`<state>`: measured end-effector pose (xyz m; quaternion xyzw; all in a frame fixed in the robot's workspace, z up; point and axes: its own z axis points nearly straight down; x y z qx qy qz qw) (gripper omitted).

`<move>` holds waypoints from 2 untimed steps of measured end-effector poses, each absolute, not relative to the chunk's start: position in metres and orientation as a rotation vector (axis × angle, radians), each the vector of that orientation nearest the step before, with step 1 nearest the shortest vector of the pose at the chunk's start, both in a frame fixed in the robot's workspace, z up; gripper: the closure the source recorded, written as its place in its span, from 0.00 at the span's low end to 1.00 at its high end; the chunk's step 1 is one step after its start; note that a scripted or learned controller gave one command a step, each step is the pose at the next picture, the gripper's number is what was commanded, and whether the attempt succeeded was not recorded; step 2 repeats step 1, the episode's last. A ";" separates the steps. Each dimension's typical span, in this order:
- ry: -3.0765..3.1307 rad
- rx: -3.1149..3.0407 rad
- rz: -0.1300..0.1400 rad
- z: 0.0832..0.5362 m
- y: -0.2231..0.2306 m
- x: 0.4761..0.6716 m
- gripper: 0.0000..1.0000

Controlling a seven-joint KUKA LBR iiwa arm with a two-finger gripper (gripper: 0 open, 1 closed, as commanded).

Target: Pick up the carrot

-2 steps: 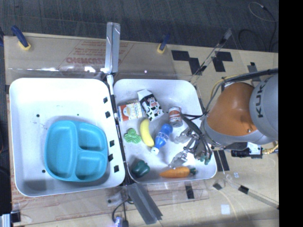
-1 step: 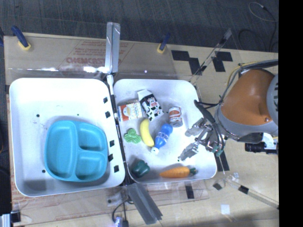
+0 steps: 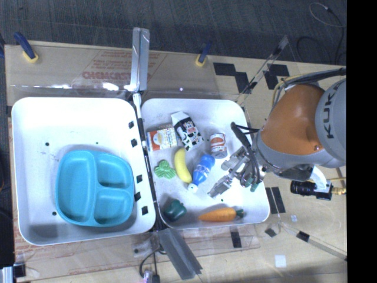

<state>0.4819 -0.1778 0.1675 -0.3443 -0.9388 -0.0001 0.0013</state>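
Fingers (image 3: 227, 184) of the gripper (image 3: 231, 180) are hanging slightly parted, gripping nothing; the carrot (image 3: 219, 215) is lying just below them, awaiting descent.

arm (image 3: 306, 122): cut off at right edge | can (image 3: 218, 144): label too small to read

A robotics lab is indicated: a grey and orange arm (image 3: 306, 125) is mounted at a worktop (image 3: 70, 63) covered in printed cardboard held by blue clamps (image 3: 25, 46), two white bins (image 3: 35, 117) are fixed side by side, and cables (image 3: 324, 16) are trailed over dark carpet (image 3: 177, 10).
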 end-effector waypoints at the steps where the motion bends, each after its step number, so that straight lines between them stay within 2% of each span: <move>1: -2.947 -1.081 0.000 0.167 -0.178 0.482 0.00; 2: -2.947 -1.081 0.000 0.167 -0.178 0.482 0.00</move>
